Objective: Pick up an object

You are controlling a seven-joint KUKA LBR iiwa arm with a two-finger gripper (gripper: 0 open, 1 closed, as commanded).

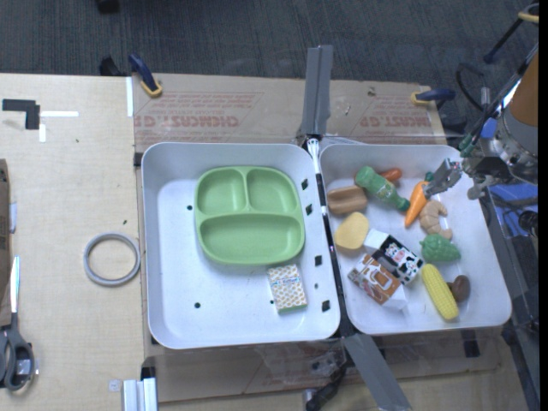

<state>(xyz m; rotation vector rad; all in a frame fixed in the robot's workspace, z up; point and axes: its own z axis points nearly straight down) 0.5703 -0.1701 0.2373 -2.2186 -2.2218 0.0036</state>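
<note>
Nothing is lifted yet — the tool (pixel 445 176) hangs near the right bin's (pixel 479 315) far-right corner, just beside the carrot (pixel 415 202); its spread cannot be told.

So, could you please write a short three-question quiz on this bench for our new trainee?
1. True or false: the green plate lies in the right bin.
2. Which bin holds the corn cob?
3. The gripper is nearest: A) carrot B) tape ring C) scissors.

Key:
1. False; it lies in the left bin.
2. The right bin.
3. A
</note>
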